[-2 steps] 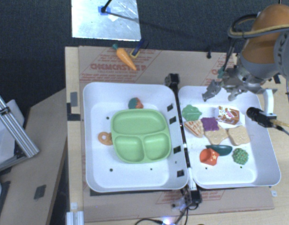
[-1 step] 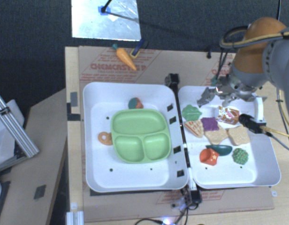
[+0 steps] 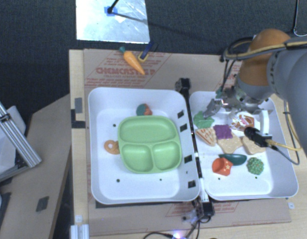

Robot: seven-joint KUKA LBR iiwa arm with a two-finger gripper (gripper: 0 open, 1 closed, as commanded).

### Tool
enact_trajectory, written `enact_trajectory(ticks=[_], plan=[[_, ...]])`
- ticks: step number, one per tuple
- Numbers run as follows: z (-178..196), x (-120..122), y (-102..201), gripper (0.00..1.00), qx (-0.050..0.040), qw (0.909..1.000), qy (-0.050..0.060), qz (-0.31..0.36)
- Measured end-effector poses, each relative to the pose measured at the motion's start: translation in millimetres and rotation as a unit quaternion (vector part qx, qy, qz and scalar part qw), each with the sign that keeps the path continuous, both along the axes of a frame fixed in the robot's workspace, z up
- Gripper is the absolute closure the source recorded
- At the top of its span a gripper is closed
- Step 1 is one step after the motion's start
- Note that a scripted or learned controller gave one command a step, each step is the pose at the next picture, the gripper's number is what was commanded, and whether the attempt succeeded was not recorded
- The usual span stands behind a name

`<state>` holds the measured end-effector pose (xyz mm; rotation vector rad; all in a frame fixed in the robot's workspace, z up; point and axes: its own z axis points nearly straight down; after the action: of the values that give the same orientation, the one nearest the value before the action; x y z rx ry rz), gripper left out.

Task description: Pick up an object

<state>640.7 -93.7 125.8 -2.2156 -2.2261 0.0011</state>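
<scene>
The grey arm with its orange band reaches in over the right-hand white bin [image 3: 280, 180], its gripper [image 3: 212, 107] low over the bin's far left corner. The view is too coarse to tell how the gripper is set or whether it has hold of anything. Just below the gripper lies a green leaf-shaped toy [image 3: 203, 119]; a little nearer the camera sit a sandwich wedge [image 3: 206, 136], a purple piece [image 3: 223, 131] and a tan cracker [image 3: 230, 145]. Further down from it are a red pepper toy [image 3: 222, 166], a dark green pod [image 3: 236, 158] and a broccoli floret [image 3: 255, 166]. To the gripper's left, in the neighbouring white bin [image 3: 101, 183], rest a green divided plate [image 3: 147, 143], a small pretzel [image 3: 112, 147] and a red-and-green toy [image 3: 143, 109]. Beyond both bins, on the cardboard-covered bench [image 3: 158, 71], lies a toy carrot [image 3: 133, 61].
</scene>
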Motion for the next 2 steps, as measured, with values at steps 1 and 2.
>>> enact_trajectory(ticks=[1,2], plan=[[-43.0,0.2,0.5,0.0,0.0,1.0,0.0,-0.001],[-29.5,2.1,0.2,1.0,-0.0002,1.0,-0.003,-0.001]])
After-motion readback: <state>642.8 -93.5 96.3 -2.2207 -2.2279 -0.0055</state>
